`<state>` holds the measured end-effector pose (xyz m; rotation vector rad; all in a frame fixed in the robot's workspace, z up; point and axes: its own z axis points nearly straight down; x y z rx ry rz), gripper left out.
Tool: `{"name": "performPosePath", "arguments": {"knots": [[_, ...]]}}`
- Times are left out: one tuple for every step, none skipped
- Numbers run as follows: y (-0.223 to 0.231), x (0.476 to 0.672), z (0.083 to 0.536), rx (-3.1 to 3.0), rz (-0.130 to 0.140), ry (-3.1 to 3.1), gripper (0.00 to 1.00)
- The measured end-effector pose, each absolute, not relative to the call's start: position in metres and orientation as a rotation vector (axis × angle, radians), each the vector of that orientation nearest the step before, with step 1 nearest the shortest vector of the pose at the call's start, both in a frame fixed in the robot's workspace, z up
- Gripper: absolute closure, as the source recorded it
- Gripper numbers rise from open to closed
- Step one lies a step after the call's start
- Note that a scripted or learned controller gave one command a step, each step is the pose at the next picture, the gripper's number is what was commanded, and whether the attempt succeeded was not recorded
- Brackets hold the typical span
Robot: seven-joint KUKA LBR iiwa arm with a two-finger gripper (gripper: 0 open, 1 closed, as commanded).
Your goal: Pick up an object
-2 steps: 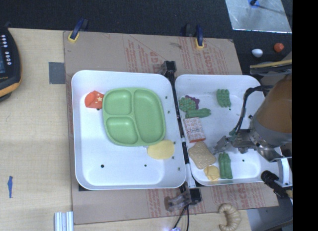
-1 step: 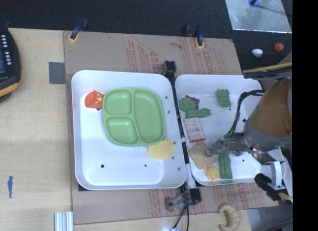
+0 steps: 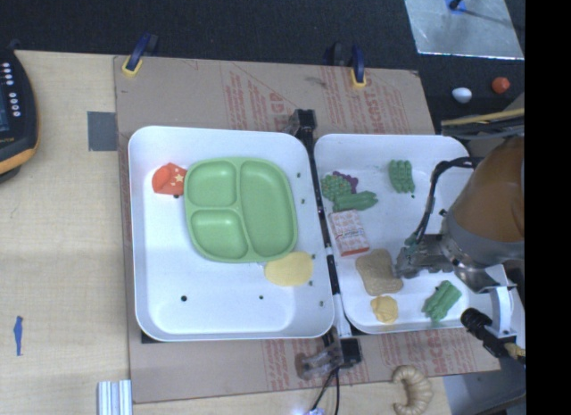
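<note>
Grey arm [image 3: 477, 244], orange band [image 3: 500, 195], black cable [image 3: 434, 186].

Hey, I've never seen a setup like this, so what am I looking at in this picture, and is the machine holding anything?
This is one camera fixed above a workbench, looking down at a slant. The grey and orange shape at the right is a robot arm reaching in; its gripper hangs low over the right bin. I cannot tell whether it has anything.

Two shallow white bins sit side by side. The left bin holds a green divided plate, a red toy at the plate's left and a yellow piece by its lower right corner. The right bin holds small toy foods: green pieces, a red-and-white packet, a tan slice beside the gripper and a small yellow item.
</note>
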<state>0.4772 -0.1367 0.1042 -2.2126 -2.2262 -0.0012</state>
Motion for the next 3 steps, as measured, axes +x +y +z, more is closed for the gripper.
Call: {"name": "performPosePath", "arguments": {"knots": [[-0.118,0.477,0.162,-2.216,-0.003,-2.227,1.00],[-0.119,0.476,0.159,-2.215,0.002,-2.223,0.00],[-0.093,0.474,0.088,-2.206,0.008,-2.224,0.00]]}}
